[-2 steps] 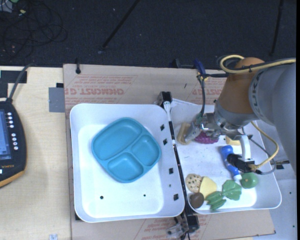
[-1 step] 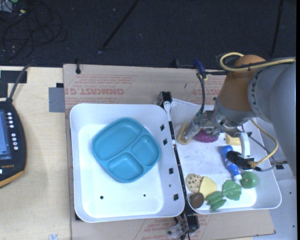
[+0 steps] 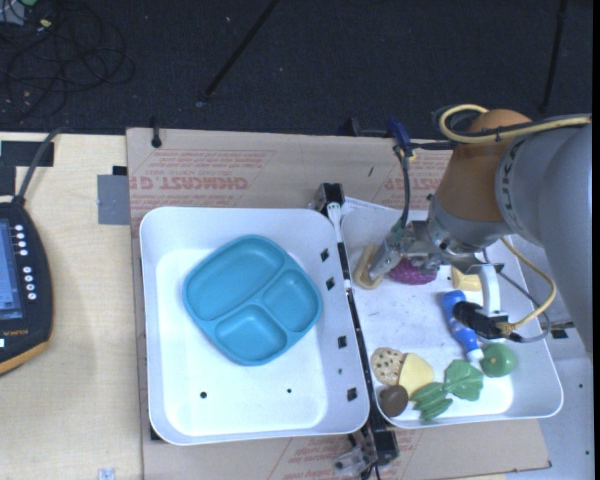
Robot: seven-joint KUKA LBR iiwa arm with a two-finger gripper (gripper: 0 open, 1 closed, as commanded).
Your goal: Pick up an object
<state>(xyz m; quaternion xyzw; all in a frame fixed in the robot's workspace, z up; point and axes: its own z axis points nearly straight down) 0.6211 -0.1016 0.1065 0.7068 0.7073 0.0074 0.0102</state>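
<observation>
Beneath the jaws and all around them lies a pale wooden tabletop point(image 3: 70, 168), backed at the far side by a dark floor area with loose cables. A brown cardboard sheet point(image 3: 240, 163) covers the tabletop under both bins. The grey arm point(image 3: 545, 198) enters from the right and ends at the jaws, which are low over the far left part of the right bin point(image 3: 540, 400). Whether the jaws are open or closed cannot be told, and no item is seen between them.

Left of the jaws, across the dividing rims, sits the left bin point(image 3: 165, 368). It holds one blue divided plate point(image 3: 250, 298) with three compartments, lying flat.

The right bin holds the loose objects. A magenta item point(image 3: 416, 272) lies just beside the jaws. A blue cylinder point(image 3: 463, 330) lies near, toward the front right. Along the front wall, well apart from the jaws, lie a green round piece point(image 3: 498, 360), a green leafy piece point(image 3: 464, 379), a second green piece point(image 3: 432, 401), a yellow piece point(image 3: 417, 372), a speckled cookie point(image 3: 386, 364) and a brown piece point(image 3: 393, 400).

Far left of the jaws, a handheld control pendant point(image 3: 5, 278) rests on the tabletop.

Red printing on the cardboard appears upside down and is not legible with confidence.
</observation>
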